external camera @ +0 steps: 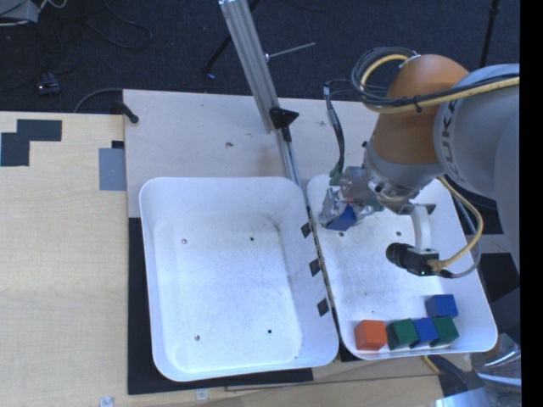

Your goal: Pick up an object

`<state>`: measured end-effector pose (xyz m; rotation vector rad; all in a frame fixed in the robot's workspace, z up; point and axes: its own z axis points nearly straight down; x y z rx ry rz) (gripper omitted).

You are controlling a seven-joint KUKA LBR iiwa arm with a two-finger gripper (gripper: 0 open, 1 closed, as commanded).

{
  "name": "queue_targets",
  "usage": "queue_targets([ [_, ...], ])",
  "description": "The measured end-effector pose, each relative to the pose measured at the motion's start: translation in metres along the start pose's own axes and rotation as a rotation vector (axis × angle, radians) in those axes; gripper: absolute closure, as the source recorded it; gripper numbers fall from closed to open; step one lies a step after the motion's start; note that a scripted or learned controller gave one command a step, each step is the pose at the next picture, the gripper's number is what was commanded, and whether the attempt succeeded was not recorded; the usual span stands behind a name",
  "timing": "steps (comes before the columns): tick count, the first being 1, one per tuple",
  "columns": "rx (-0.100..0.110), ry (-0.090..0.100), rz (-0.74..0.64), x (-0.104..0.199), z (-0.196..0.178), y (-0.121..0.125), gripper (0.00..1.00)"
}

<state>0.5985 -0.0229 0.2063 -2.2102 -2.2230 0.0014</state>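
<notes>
Nearest the camera, the grey arm (475, 134) with its orange band fills the 3 o'clock side of the view and bends down over the right bin, most likely because the bin's loose pieces are what the program is meant to take from. Next in size, the worktop (195, 134) carries 2 shallow white bins side by side; the left bin (161, 202) sits toward 9 o'clock and the right bin (471, 342) toward 4 o'clock, their long walls touching, so a piece lifted from one could be dropped into the other with a short swing. A slanted metal rail (250, 49) rises from between the bins toward 12 o'clock.

Smaller still, the tool (341, 214) hangs at the right bin's 11 o'clock corner, and a blue block (342, 219) shows right under it, seemingly clenched between the fingers, though the wrist hides part of the contact, so that is a judgement. The block is a dark, saturated blue with a flat face turned up, and looks hard and easy to pinch.

At the bin's 5 o'clock corner, well apart from the tool, an orange block (370, 334), 2 green blocks (404, 334) and 2 more blue ones lie clustered against the wall.
</notes>
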Motion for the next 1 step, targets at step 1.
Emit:
queue_targets([
  [1,0.001,-0.002,0.001,0.0503,-0.0088,-0.0159,1.0],
])
